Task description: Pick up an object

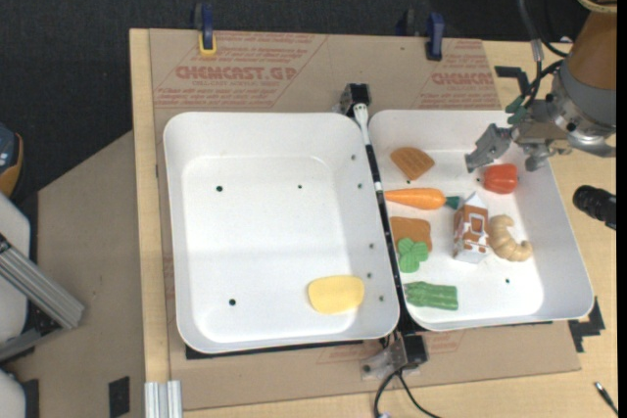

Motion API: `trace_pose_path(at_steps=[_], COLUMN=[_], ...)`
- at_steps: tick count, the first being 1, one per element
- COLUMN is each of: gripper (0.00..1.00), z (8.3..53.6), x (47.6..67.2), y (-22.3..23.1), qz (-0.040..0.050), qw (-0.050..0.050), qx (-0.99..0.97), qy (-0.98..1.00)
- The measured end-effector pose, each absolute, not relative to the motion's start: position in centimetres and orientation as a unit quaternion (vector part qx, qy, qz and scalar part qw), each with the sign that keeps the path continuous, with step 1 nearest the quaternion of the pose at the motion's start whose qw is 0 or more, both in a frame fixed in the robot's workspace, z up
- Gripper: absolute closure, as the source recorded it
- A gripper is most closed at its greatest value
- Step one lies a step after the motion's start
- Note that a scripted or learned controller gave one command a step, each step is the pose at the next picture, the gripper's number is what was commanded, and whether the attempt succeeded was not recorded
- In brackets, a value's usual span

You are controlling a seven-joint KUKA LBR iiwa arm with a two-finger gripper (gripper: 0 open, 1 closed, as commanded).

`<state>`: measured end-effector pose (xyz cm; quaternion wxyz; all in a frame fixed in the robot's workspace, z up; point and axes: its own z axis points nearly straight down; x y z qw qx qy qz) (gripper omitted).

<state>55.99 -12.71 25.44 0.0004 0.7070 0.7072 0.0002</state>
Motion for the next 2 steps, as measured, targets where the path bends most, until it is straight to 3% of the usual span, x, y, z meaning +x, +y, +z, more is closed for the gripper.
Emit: trace_pose_path(at_steps=[1,2], gripper=[0.0,1.0], z=[8.6,10.5], x=[56.1,56.4], y=[-13.5,-13.5], qz=[-0.0032,0.0006], qw=[-0.003,0.002], qx=[0.707,0.708], qy=[0.707,0.707])
